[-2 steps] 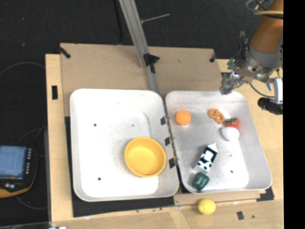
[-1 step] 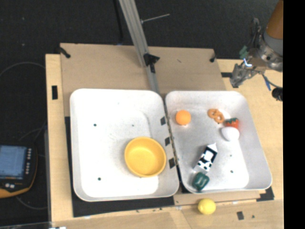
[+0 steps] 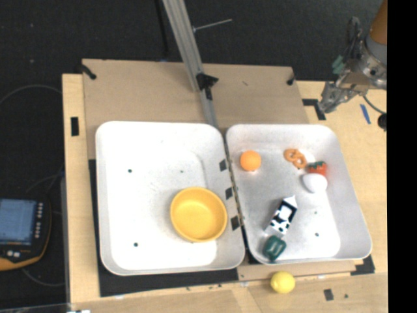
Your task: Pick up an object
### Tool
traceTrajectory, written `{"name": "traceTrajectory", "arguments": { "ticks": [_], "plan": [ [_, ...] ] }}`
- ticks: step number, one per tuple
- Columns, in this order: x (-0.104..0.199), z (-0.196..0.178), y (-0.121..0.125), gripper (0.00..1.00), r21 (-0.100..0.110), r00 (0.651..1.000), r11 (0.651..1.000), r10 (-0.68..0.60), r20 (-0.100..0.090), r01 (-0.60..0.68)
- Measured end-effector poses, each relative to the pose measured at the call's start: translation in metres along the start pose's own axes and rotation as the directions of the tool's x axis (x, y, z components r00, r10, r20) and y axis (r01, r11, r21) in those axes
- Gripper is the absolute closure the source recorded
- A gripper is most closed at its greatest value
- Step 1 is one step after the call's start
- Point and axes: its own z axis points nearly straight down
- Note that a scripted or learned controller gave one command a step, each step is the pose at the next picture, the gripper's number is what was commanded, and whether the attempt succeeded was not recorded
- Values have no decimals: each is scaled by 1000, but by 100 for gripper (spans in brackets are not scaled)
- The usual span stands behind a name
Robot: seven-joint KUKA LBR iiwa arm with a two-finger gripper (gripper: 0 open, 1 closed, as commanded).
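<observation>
lemon (image 3: 282,282) on bench, yellow bowl (image 3: 198,214) in left bin (image 3: 130,149)

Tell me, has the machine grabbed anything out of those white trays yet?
Not yet, by the look of it. The gripper hangs beyond the far right corner of the right bin, outside it. The orange ball, pretzel, white ball, cow-patterned carton and green piece all lie in that bin. The yellow bowl sits in the left bin. Reaching, gripping and lifting all remain.

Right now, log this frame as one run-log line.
gripper: above bench, outside bins | yellow bowl: left bin | orange ball: right bin | lemon: on bench | nothing picked
</observation>
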Motion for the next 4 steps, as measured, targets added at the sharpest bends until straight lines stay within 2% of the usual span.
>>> {"name": "traceTrajectory", "arguments": {
  "ticks": [2,4],
  "plan": [
    [98,22,-24,100,5,1000,1000,-2,-1,2],
    [204,49,-36,100,4,1000,1000,1,-1,-1]
  ]
}}
